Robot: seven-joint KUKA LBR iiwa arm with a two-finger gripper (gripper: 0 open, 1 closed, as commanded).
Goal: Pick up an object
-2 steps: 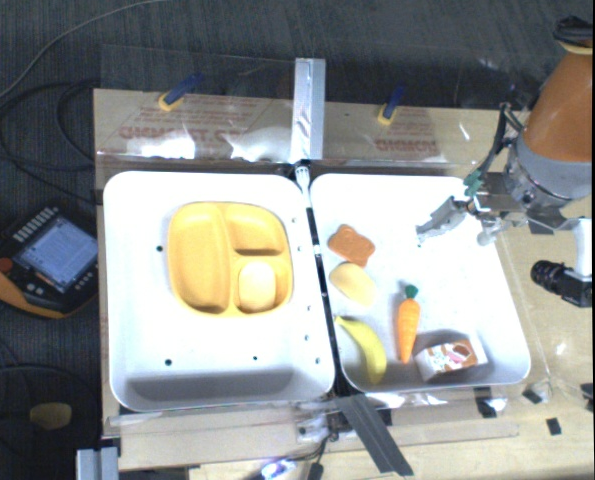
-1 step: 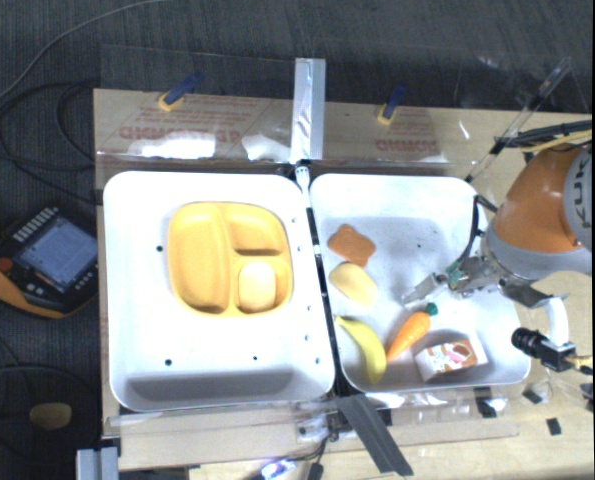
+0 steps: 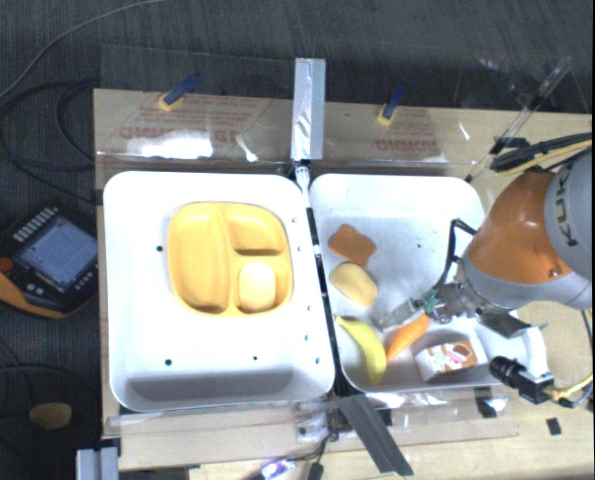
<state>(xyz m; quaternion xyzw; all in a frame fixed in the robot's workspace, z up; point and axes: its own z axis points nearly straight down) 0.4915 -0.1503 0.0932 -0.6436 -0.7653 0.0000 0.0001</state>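
Left bin (image 3: 127,298): holds a yellow tray (image 3: 229,258) with three hollows. White floor shows all around the tray, most of it on the near side.
Right bin (image 3: 397,203): its far half is bare and open. Its near half is crowded.
Wall between bins: the banana (image 3: 365,346) lies just beside it, at the near left of the right bin.
Potato (image 3: 354,284): left of the bin's middle, a bit farther back than the banana.
Orange block (image 3: 352,243): just behind the potato, with bare floor to its right.
Carton (image 3: 447,358): near the right bin's near edge, right of the carrot.
Arm (image 3: 522,243): comes in over the right bin's right edge and covers that side.
Gripper (image 3: 429,308): low in the right bin, pointing left. I cannot tell how its tips are set.
Carrot (image 3: 407,336): just near and left of the gripper, almost touching it. It lies between the banana and the carton.
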